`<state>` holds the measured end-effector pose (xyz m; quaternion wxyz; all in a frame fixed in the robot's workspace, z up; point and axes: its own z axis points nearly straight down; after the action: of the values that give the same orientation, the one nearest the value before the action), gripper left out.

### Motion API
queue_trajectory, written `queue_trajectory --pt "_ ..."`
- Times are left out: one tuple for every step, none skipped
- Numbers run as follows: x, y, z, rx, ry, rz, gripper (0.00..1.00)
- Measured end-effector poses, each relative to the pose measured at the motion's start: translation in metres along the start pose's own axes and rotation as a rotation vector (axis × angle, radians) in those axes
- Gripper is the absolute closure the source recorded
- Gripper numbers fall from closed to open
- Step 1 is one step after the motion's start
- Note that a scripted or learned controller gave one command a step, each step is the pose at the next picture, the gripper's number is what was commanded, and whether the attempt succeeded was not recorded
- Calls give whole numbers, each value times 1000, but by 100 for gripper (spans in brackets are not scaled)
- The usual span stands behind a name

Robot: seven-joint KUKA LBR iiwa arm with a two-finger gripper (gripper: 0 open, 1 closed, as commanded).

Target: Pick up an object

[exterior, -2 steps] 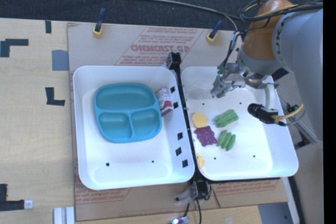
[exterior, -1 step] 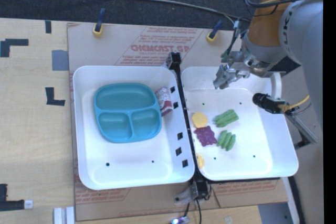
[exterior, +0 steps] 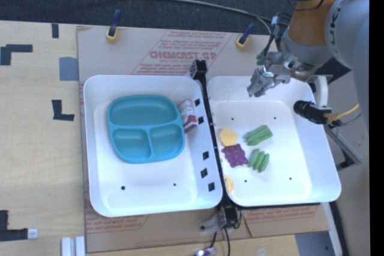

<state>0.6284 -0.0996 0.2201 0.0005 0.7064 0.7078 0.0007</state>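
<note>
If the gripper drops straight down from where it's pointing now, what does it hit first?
Most likely bare floor of the right bin near its back wall. The gripper hangs above that spot, well short of the green pieces and yellow piece. Depth is hard to judge.

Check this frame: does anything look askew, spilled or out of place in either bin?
One oddity: a small can lies on its side in the left bin, wedged between the blue divided plate and the bin wall. In the right bin, the toy foods lie loose but within the walls. No damage visible.
</note>
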Motion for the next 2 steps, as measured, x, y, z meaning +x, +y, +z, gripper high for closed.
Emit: queue_trajectory --pt "65 -4 2 4 2 -5 100" --pt "121 0 10 4 1 -5 100"
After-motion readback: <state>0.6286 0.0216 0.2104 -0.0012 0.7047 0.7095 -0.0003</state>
